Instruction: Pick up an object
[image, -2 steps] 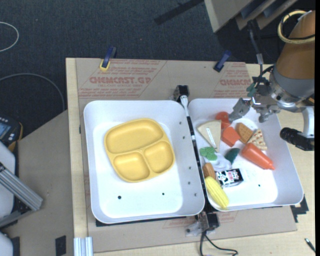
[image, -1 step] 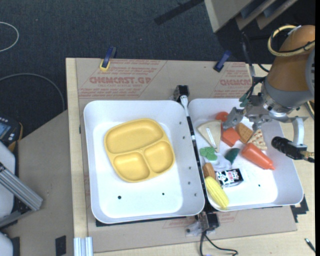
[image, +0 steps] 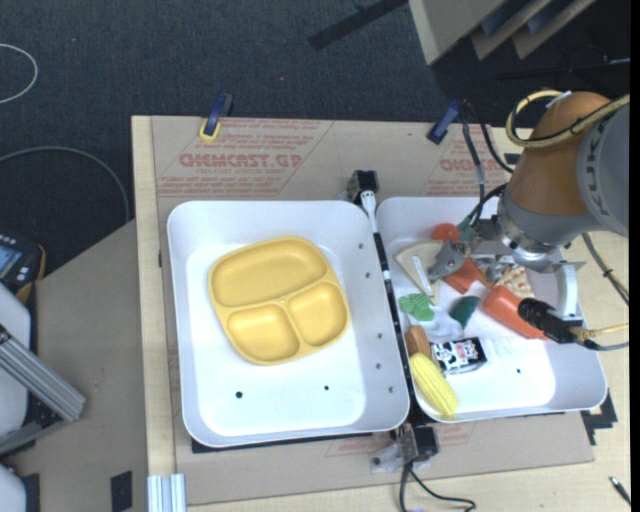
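Left bin (image: 200, 330): holds a yellow divided plate (image: 278, 298), well apart from the arm. Right bin (image: 570, 385): crowded with toy food, namely corn cob (image: 433, 385) at the near left corner, black-and-white card (image: 461, 353) just beside it, green leafy piece (image: 417, 306), dark teal piece (image: 463, 310), orange carrot-like piece (image: 507, 308) lying with its long axis slanting from far-left to near-right. Gripper (image: 452, 262) down among the far items of the right bin, above the green and orange pieces; opening impossible to judge, nothing seen clamped. Likely closest candidates: orange piece just near-right, green piece just near-left.
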